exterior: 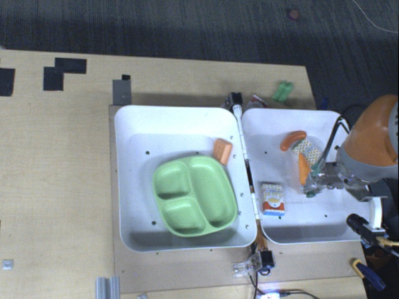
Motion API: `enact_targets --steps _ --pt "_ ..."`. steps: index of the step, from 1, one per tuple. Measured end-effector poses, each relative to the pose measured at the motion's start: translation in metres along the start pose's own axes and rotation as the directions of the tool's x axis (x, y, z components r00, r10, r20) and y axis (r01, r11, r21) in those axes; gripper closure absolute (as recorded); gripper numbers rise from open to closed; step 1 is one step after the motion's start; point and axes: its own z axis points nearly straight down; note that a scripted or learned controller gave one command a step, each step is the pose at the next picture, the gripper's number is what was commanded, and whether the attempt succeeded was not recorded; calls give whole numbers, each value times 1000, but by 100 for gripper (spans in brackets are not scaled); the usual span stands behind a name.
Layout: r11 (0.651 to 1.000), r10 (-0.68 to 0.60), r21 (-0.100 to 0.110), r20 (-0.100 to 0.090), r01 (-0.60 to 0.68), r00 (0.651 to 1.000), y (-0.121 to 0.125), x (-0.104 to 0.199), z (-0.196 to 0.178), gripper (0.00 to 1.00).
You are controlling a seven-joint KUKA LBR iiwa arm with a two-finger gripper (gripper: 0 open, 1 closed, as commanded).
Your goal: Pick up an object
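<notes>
Where the grey arm with its orange band (pixel 374 136) reaches in from the right, its claw (pixel 310 189) hangs low over the right bin (pixel 330 220), and from here I cannot tell its state. Just beside the claw, on its left, lies a slim orange stick-shaped piece (pixel 302 167), running roughly top to bottom; whether the claw touches it I cannot tell. Above that sits a small patterned pouch (pixel 307 148), pale with fine speckles, and touching the pouch's upper left is an orange-red sausage-shaped toy (pixel 292 141), smooth and rounded, lying at a slant. Further left and lower in the same bin, well apart from the claw, rests a little white carton (pixel 272 199) with an orange picture and a blue strip along its bottom edge.

The left bin (pixel 134 167) holds a pale green plastic tray (pixel 194 195), rounded at the corners and split into three compartments, lying turned at a slant. An orange block (pixel 222 149), flat-faced and slightly tilted, rests just beyond the tray's upper right corner, near the bin's wall. Both bins are shallow, smooth and white, side by side on the light wooden table (pixel 56 185). A small green object (pixel 282 91) lies on the table above the right bin.
</notes>
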Motion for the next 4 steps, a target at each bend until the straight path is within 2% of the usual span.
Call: enact_targets --steps 1,2,3,4 --pt "1000 0 0 0 0 1000 0 0 0 0" --pt "1000 -1 -3 0 1 1000 1 1 -11 100" --pt "1000 -1 8 -3 1 1000 56 85 -106 100" --pt "1000 -1 10 -2 1 1000 56 84 -105 0"
